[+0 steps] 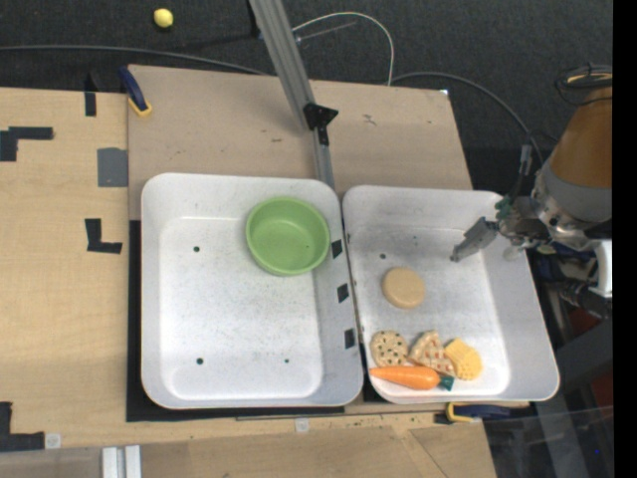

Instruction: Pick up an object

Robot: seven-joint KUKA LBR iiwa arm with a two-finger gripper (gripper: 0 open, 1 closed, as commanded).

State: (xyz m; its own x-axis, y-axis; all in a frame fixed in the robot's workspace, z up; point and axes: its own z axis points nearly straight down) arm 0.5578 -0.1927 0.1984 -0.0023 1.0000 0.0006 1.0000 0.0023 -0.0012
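Observation:
The right bin (518, 297) holds a tan round disc (403, 288) near its middle. Along its front edge lie a brown dotted cookie (389, 348), a pretzel-like piece (428, 347), a yellow corn cob (464, 358) and an orange carrot (406, 376). A green bowl (287, 235) sits upright at the back of the left bin (199, 307). My gripper (462, 251) reaches in over the right bin's far right part, up and to the right of the tan disc and apart from it. Nothing is visibly held.
A slanted metal pole (287, 58) runs down to the gap between the bins at the back. A yellow ball (162, 17) lies on the dark floor at the far left. Small clamps sit at the board's back left (134, 90) and front right (466, 411).

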